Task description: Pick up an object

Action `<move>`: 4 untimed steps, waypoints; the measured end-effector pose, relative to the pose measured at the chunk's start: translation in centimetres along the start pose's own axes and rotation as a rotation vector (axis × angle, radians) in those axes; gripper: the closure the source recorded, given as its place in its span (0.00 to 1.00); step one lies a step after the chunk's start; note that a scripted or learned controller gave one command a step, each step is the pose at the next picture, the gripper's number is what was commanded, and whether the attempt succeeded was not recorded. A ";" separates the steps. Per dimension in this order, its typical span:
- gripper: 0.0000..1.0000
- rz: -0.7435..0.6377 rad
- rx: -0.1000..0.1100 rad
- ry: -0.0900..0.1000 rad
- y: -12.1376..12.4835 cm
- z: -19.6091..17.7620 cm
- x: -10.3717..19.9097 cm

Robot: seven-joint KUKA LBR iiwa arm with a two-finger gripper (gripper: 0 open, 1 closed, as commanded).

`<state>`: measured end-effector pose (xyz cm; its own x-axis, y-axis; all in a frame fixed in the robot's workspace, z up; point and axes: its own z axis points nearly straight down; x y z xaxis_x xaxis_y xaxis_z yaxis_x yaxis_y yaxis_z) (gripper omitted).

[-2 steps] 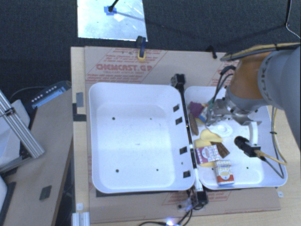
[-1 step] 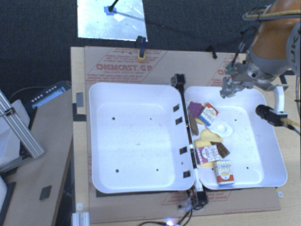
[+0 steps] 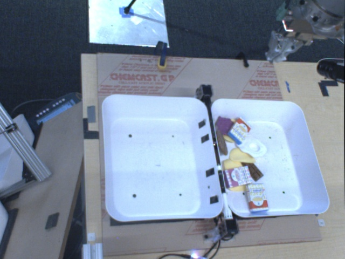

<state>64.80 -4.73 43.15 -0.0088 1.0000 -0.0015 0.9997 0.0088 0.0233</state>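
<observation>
The right bin [image 3: 302, 139] holds a cluster of small objects along its left side. Among them are a purple piece [image 3: 223, 125], a red and white packet [image 3: 239, 130], a white round item [image 3: 254, 147], a yellow piece [image 3: 237, 156], a brown bar [image 3: 254, 171], a pink and white packet [image 3: 237, 177] and a red and white box [image 3: 257, 197]. My gripper [image 3: 279, 48] hangs high at the top right, over the bench beyond the right bin's far edge. Nothing shows between its fingers.
The left bin [image 3: 156, 155] sits beside the right one, joined by a black hinged divider [image 3: 214, 144]. A shiny metal sheet [image 3: 128, 15] lies at the back left. A yellow and blue clamp [image 3: 161, 58] stands on the cardboard base. Aluminium framing [image 3: 21, 150] stands at the left.
</observation>
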 end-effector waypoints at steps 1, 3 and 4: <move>1.00 0.002 0.018 0.001 0.6 -1.4 1.9; 1.00 0.003 0.019 0.001 2.2 -4.7 5.4; 1.00 -0.001 0.035 0.003 0.4 9.0 11.3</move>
<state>65.31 6.59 34.15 -0.0093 1.0000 0.0013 0.9999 0.0094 -0.0121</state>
